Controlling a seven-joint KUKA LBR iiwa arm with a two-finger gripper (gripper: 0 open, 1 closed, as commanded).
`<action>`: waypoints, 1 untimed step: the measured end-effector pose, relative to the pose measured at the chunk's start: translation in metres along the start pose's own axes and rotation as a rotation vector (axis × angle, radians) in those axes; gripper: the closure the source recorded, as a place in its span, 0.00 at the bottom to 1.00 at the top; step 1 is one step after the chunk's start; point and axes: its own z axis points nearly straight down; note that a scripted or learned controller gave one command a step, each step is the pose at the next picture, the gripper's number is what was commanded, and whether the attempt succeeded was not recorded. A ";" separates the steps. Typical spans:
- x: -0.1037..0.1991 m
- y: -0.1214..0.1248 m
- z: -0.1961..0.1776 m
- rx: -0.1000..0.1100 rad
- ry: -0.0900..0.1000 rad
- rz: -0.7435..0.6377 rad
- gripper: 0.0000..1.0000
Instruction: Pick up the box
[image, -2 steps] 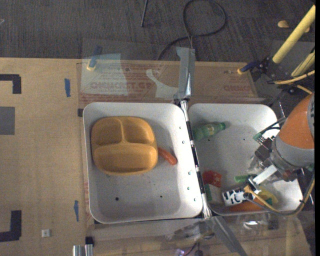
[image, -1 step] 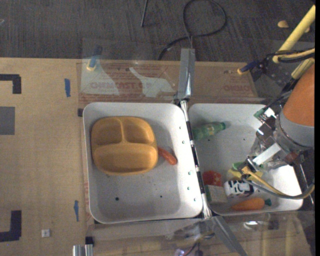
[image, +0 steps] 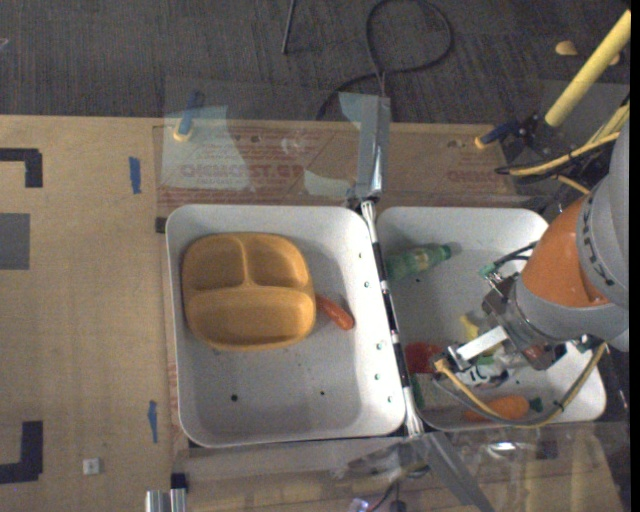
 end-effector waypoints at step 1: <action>0.029 0.014 0.027 0.015 -0.013 0.307 1.00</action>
